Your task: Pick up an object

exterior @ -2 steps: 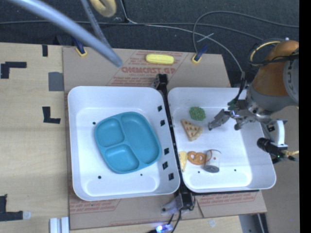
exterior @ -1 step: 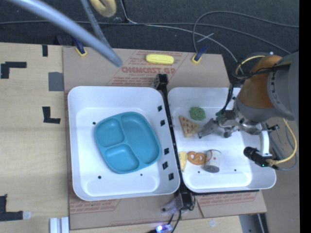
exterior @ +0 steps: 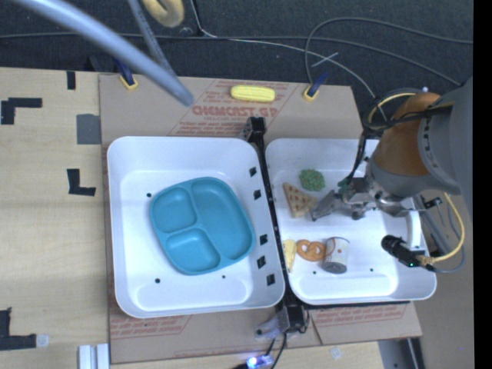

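— Gripper? Whether it's clenched?
— Can't tell; it hangs low in the right bin, just beside the waffle wedge and green broccoli.

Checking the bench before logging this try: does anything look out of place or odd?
One thing: a yellow corn cob lies on the cardboard behind the bins, outside both. The blue divided plate sits skewed in the left bin. The small can lies tipped in the right bin.
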